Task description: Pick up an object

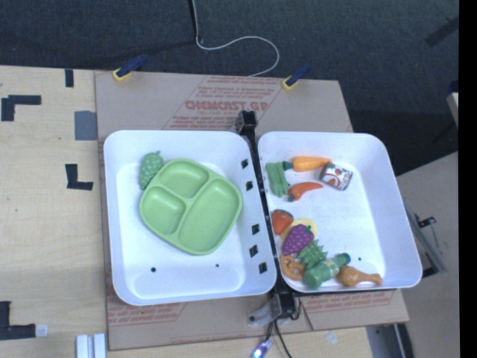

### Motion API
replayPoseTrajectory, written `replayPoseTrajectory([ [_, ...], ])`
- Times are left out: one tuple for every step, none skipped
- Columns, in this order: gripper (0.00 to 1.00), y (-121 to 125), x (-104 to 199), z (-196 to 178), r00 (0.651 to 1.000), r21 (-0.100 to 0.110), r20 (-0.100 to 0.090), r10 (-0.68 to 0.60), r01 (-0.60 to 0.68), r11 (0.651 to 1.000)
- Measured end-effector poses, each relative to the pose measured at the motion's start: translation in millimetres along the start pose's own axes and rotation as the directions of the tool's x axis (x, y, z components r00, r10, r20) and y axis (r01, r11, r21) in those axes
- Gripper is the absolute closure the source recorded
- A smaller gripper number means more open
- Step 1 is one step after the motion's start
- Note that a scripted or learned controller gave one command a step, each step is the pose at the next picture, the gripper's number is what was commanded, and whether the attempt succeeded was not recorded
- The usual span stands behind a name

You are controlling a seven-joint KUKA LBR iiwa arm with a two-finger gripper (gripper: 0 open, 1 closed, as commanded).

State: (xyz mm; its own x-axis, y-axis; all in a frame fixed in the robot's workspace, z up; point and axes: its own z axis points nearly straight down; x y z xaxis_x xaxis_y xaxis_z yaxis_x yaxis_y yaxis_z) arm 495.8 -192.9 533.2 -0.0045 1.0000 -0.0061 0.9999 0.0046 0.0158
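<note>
Robotics lab test station, not home or kitchen. Two shallow white bins [119,200] joined side by side on printed cardboard sheet [223,103], sheet held by yellow-and-blue clamps [130,67] at far edge. Pale wood surface [45,222] marked with black tape pieces [21,106]. Thin white cable [223,45] loops over dark carpet [335,21] at far side. Contents are plastic toys: green divided plate [192,207] in left bin, toy vegetables [302,248] heaped in right bin.
</note>
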Motion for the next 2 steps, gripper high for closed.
replayPoseTrajectory([
  [1.0, -15.2, -31.4, 109.0, 1.0, 0.027, -0.008, 0.008, -0.008, 1.0],
  [1.0, -10.3, 117.2, -6.5, 1.0, 0.002, -0.008, -0.014, 0.014, 1.0],
])
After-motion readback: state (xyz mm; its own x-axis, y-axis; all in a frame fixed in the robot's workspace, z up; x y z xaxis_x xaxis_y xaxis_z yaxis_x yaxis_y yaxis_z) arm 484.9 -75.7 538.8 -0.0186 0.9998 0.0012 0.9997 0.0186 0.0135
